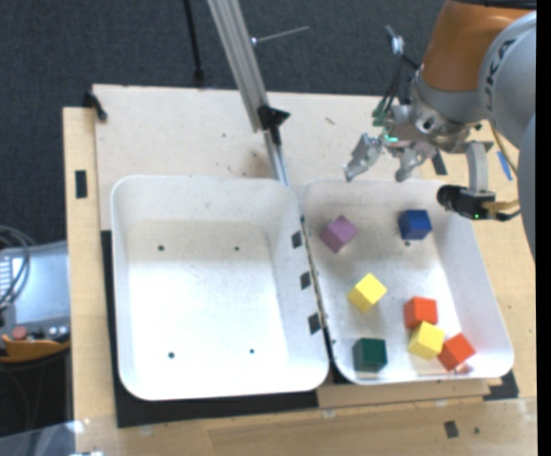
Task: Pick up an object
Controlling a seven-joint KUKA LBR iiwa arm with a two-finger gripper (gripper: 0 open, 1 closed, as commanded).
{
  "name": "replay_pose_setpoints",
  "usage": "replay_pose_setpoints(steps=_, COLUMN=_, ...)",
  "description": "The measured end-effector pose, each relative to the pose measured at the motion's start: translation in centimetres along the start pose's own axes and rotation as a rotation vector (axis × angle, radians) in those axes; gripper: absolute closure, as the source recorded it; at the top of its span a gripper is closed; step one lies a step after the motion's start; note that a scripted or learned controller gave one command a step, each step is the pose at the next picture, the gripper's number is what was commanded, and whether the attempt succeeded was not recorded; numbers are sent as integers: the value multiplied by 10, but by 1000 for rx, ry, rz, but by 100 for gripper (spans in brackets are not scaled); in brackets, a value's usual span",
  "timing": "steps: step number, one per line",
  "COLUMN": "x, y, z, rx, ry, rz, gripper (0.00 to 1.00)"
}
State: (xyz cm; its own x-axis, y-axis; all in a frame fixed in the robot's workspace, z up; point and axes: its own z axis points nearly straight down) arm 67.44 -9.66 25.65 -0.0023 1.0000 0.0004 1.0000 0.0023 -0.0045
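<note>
Pincer (383, 162) hangs open and empty (upper right of frame) above the right bin's (480, 274) far rim.

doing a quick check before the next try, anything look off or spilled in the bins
Nothing stands out. All seven blocks sit inside the right bin, none spilled. Three are crowded at its lower right: an orange block, a yellow block and a red block. The gripper hangs open above the bin's top edge, holding nothing.
</note>
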Motion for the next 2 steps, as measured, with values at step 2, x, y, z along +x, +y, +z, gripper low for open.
replay_pose_setpoints(steps=2, x=-1, y=-4, z=59, rx=0, ry=-3, rz=2, gripper=0)
